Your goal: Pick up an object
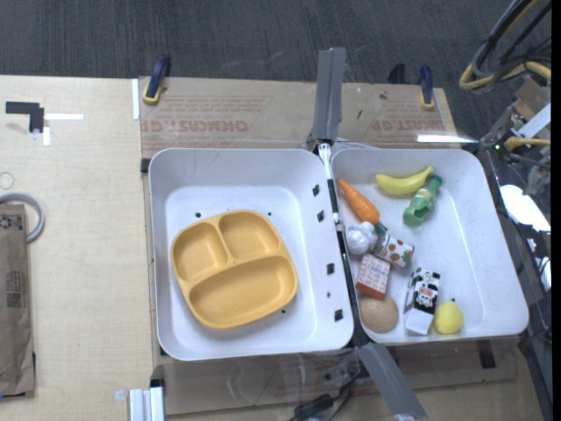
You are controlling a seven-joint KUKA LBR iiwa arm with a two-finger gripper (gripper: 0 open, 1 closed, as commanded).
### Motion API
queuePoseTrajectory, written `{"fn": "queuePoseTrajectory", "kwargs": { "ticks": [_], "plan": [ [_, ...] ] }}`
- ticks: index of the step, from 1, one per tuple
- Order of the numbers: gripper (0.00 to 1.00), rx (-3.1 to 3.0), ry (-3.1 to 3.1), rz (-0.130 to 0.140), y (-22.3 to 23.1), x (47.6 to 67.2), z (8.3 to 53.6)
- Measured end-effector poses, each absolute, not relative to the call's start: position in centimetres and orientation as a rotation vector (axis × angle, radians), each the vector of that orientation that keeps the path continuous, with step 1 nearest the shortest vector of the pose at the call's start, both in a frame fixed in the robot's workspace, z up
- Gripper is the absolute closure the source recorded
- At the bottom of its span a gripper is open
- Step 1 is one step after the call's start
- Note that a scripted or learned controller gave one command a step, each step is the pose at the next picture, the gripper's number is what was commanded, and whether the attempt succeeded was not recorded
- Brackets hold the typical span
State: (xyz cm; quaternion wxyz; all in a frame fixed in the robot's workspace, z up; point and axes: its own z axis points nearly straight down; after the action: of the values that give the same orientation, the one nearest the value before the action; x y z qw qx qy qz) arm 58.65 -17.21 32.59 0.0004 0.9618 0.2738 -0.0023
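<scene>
The right bin (491, 235) holds several small items. A yellow banana (403, 181) lies at its far side with a green bottle (420, 204) just below it. An orange carrot (359, 202) lies along the left wall, above a white garlic-like lump (359, 237). Toward the near side are a small spotted box (396, 251), an orange-red box (373, 276), a round brown cookie (379, 314), a black-and-white milk carton (422, 301) and a yellow lemon (448, 317). The carton and the lemon touch.
The left bin (166, 200) holds a yellow divided plate (233, 268). A grey divider bar (330, 86) runs between the bins. Cables (508, 51) and hardware crowd the right edge. A brown paper bag (13, 296) lies on the wooden bench at far left.
</scene>
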Motion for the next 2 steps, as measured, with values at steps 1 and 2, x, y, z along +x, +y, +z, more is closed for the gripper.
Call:
{"fn": "queuePoseTrajectory", "kwargs": {
  "ticks": [1,2],
  "plan": [
    [0.00,2.982,0.992,-0.009,-21.56,51.72,34.06],
    [1.00,2.981,0.997,-0.019,-21.53,51.78,34.77]
  ]
}}
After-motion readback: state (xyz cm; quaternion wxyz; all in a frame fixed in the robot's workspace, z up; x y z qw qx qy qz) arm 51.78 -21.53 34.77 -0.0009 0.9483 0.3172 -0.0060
